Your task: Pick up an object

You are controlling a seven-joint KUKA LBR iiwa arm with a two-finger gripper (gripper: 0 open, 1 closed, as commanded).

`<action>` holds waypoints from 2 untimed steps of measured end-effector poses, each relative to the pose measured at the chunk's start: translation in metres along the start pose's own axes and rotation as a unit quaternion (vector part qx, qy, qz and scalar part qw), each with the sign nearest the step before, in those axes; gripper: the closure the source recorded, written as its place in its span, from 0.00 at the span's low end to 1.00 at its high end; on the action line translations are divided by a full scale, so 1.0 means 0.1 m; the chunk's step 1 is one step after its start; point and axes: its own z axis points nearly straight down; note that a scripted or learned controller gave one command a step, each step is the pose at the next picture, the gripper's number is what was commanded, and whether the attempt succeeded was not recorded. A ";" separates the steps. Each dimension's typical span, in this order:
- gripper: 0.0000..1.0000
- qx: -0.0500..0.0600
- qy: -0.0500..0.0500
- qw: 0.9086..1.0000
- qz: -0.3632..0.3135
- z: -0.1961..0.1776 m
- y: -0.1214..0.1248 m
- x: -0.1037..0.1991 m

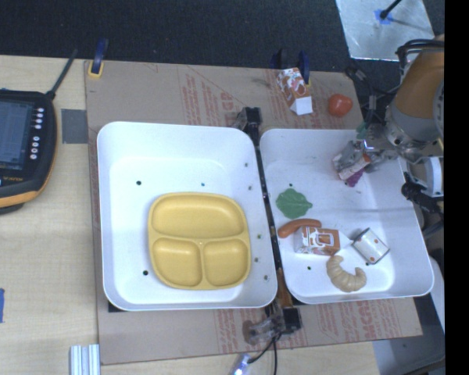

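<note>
1. Grey jaws (352, 162) are low in the right bin (391, 287), at its far side; whether they are open I cannot tell.
2. Just under them lies a purple object (353, 180).
3. Nearer the camera: green leaf (293, 203), sausage (297, 226), carton (318, 241), croissant (345, 274), small box (370, 245).
4. Far left: yellow tray (198, 239).

We see a pale wooden worktop (31, 264) carrying a brown cardboard sheet (180, 92). On the sheet sit two white bins, the left bin (117, 155) and the right bin (406, 272), touching side by side. Beyond them on the cardboard lie a small carton (295, 89) and a red ball (340, 105). A black-and-orange pendant (16, 151) rests at the worktop's left edge.
</note>
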 end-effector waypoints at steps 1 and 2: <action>1.00 -0.003 0.000 1.000 0.001 -1.01 -0.47 0.40; 1.00 -0.002 0.000 1.000 0.001 -1.19 -0.70 0.93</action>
